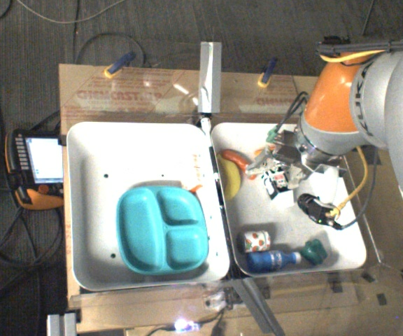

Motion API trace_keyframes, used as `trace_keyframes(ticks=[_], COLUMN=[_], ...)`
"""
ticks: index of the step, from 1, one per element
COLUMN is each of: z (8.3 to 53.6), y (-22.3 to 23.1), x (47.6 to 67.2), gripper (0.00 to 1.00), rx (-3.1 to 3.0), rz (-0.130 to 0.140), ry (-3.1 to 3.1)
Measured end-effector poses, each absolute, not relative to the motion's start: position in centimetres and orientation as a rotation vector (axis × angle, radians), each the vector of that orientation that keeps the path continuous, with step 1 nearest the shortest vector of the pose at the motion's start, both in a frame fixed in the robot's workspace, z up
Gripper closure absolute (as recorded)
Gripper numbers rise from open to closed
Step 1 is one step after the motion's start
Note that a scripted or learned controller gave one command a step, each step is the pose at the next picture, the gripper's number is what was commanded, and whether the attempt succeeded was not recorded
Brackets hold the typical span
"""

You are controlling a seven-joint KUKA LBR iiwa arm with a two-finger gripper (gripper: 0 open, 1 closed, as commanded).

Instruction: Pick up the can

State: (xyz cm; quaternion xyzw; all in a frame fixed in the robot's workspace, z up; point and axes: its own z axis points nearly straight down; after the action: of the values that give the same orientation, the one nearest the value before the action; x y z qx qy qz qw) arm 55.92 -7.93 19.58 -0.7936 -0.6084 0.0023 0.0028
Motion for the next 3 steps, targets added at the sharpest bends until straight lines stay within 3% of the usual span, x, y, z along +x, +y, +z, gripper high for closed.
trace_keyframes(ticks=[1,2,3], z=[10.6,18.6,21.1], y=[-12.9,-12.4,-8.9], x=[49.8,56.8,59.9], gripper=[0.0,0.0,0.0], rx=[-2.188,-2.197,-2.177], rz=[0.003,0.003,0.002], ry=[-2.248,-2.244,-2.263])
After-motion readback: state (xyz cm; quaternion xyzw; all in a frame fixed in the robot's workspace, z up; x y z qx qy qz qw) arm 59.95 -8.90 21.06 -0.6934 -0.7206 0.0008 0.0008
